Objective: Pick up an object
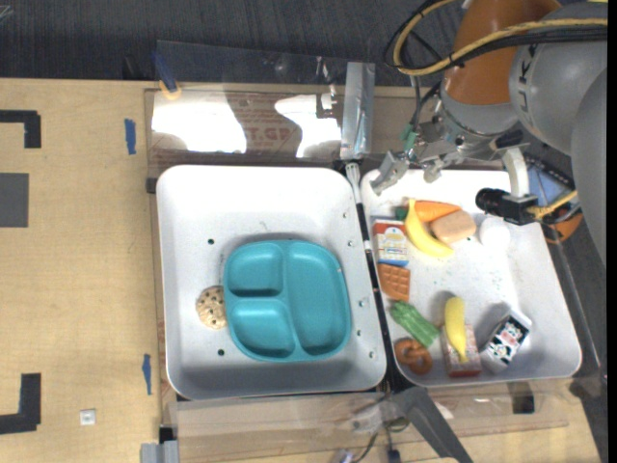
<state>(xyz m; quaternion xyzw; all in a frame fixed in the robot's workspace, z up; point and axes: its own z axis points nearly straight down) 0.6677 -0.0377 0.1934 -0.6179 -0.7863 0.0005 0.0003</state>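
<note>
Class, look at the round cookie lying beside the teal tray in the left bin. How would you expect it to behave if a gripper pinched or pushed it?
The cookie looks small and flat, so it is probably light and should slide rather than roll. Its speckled, crumbly-looking surface hints it might chip if real. It lies against the teal tray, which may crowd one finger.

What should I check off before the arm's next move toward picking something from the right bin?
1. Gripper above the right bin, at its far left corner: ok.
2. Nothing seen between its fingers: ok.
3. Finger opening: cannot tell.
4. Nearest targets, banana and orange wedge, exposed from above: ok.
5. Targets well separated: not ok, banana touches its neighbours.
6. Teal tray and cookie in the left bin, away from the arm: ok.
</note>
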